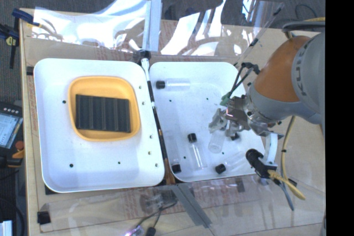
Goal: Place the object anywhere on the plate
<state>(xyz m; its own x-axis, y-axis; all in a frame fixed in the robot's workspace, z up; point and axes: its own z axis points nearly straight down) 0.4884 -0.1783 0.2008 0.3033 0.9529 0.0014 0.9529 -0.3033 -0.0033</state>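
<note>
– Right bin, near side: clear vial, black cap, lying left of the gripper. Gripper state?
– Can't tell. Vial's probably light, slick, rolls; take it mid-body, across.

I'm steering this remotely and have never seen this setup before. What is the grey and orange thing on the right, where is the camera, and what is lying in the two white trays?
The camera sits above the bench and looks down at a slant.

The grey and orange thing is a robot arm reaching in from the right. Its gripper hangs over the right bin; I cannot tell whether it holds anything.

The left bin holds the yellow plate, which has a dark ribbed centre. That plate is where the object should end up.

In the right bin lie clear plastic tubes with black caps: one near the top, one lower down, and what looks like another just under the gripper. A loose black cap lies near the bottom edge.
</note>
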